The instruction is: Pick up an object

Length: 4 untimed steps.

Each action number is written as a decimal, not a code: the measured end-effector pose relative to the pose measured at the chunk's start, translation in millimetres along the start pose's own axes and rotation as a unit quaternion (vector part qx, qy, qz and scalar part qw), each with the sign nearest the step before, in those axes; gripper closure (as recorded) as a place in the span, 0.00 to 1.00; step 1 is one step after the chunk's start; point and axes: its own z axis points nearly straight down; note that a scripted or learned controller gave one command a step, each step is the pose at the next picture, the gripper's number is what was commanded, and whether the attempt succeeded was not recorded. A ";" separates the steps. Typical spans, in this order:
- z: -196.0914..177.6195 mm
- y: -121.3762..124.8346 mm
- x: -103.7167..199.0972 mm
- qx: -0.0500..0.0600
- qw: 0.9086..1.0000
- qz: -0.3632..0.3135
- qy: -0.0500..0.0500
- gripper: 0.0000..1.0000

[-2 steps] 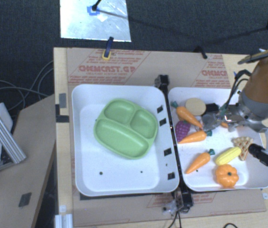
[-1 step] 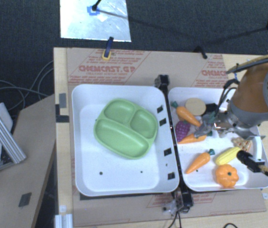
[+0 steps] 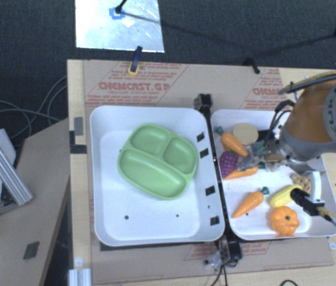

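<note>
My gripper (image 3: 253, 158) is low in the right bin (image 3: 318, 231), reaching in from the right. Its tip hangs over an orange carrot piece (image 3: 240, 173) and sits beside a purple bunch of grapes (image 3: 228, 161). Just behind it lie another carrot (image 3: 233, 142) and a beige round piece (image 3: 245, 133). Nearer the front are a carrot with a green top (image 3: 248, 203), a yellow corn cob (image 3: 283, 194) and an orange pumpkin (image 3: 284, 220). I see nothing lifted off the bin floor.
The left bin (image 3: 111, 219) holds a green divided plate (image 3: 157, 159). A black divider (image 3: 211, 159) runs between the bins. A small tan item (image 3: 302, 180) lies by the arm. The grey arm with its orange band (image 3: 314, 121) covers the right bin's far right part.
</note>
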 end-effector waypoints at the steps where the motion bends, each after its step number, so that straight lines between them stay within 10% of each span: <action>1: -14.1 3.5 -0.7 -0.006 1.000 -0.001 -0.002 1.00; 4: -133.6 15.0 15.2 0.004 1.000 -0.002 -0.004 1.00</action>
